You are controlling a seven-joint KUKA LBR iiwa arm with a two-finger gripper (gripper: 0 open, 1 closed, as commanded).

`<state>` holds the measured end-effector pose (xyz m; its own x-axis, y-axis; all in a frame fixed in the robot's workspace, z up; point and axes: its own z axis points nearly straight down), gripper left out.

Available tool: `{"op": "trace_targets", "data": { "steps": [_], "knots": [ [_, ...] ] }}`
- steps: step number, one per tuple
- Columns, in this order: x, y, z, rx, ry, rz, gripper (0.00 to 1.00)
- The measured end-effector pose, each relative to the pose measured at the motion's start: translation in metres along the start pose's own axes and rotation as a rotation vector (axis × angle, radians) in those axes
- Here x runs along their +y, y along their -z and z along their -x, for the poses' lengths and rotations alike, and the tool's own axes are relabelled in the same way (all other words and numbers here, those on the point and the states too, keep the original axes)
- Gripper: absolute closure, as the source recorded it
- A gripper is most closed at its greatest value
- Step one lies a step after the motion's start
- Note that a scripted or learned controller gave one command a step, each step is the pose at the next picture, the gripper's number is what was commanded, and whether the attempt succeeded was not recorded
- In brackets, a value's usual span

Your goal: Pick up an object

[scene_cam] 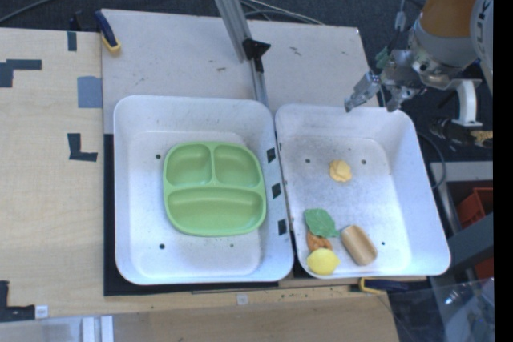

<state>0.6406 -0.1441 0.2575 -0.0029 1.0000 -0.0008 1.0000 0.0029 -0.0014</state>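
The right bin holds a small yellow lump near its middle. At its near edge lie a green leaf piece over an orange bit, a yellow lemon and a tan bread roll. My gripper hangs above the far right rim of this bin, well away from all the objects. Its two fingers stand apart with nothing between them.
The left bin carries a green divided plate. A slanted metal rail runs down to the gap between the bins. A blue and yellow clamp sits on the board at the far left.
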Motion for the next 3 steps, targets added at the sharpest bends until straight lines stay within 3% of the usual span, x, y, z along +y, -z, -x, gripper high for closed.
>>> {"op": "trace_targets", "data": {
  "steps": [1, 3],
  "knots": [
    [0.0, 0.0, 0.0, 0.0, 0.0, 0.0, 0.0],
    [0.009, -0.109, 0.006, 0.0, -0.001, -0.006, 0.0]
  ]
}}
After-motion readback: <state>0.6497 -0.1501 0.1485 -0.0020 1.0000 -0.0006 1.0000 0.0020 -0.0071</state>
